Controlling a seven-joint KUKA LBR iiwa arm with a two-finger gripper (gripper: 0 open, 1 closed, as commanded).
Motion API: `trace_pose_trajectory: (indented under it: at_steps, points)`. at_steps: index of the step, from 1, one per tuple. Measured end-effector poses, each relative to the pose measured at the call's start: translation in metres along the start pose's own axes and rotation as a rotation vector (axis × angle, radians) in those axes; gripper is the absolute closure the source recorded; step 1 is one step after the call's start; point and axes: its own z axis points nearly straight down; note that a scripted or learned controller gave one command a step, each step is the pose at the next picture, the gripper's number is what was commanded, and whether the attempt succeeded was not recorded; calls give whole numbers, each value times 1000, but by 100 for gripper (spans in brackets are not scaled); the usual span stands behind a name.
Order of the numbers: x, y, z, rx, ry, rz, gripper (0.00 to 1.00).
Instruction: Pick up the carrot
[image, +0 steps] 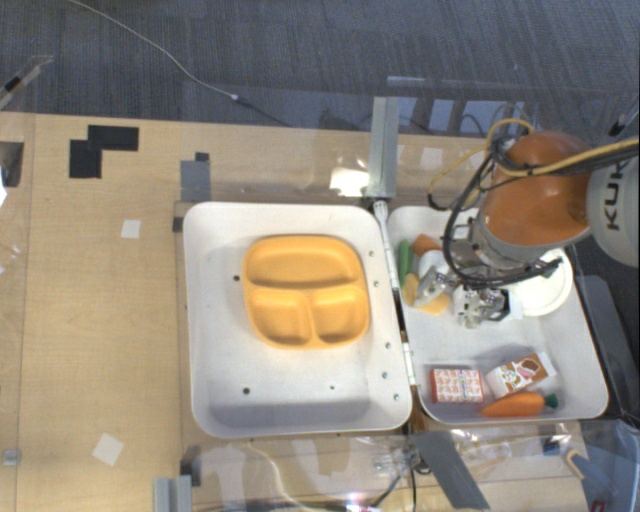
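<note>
Carrot (513, 405) lies along the near wall of the right bin (592, 392), its long axis running left to right, green top toward the right. Touching it just above sit a small carton (519, 375) and a red-patterned packet (456, 384). Up the bin from these, well apart from the carrot, hangs the claw (483, 306) under the orange-banded arm (530, 200); whether it is parted I cannot tell. To my eye it must come toward the near wall. A yellow divided tray (305, 290) rests in the left bin (215, 330).
</note>
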Motion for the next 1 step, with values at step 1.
trace_pose_trajectory:
  at_steps: [1]
  points:
    - [1,-6,0,-1,-1,15,0]
